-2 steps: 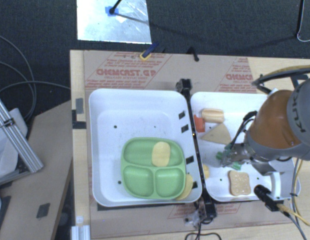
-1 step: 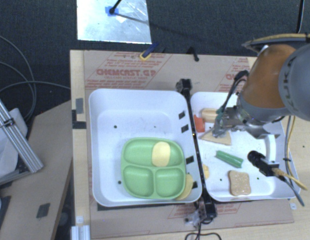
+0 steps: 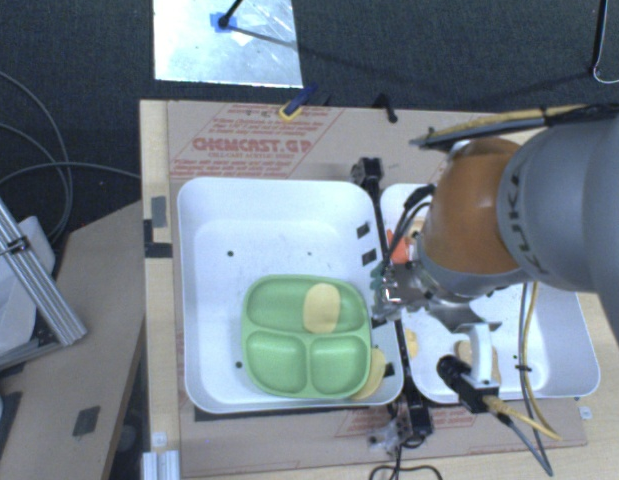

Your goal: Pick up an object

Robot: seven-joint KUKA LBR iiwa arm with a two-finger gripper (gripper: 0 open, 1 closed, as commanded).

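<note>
A green divided plate [image 3: 307, 351] lies in the left bin [image 3: 239, 228], toward its front right. A pale yellow oval piece [image 3: 322, 307] rests in the plate's top compartment. Another yellowish piece [image 3: 375, 373] sits against the plate's right rim. My gripper [image 3: 394, 293] hangs under the orange-banded wrist [image 3: 469, 218], over the divide between the two bins, just right of the plate. In the right bin [image 3: 574, 368], a small orange-red item [image 3: 391, 238] peeks out beside the arm. Near that bin's front lie a pale yellow bit [image 3: 412, 344] and a beige piece [image 3: 480, 355].
The bulky grey arm [image 3: 569, 208] covers most of the right bin. Cables [image 3: 534, 408] trail from it over the bin's front edge. A black clamp [image 3: 369, 173] sits at the back between the bins. The bins stand on a cardboard sheet [image 3: 254, 138].
</note>
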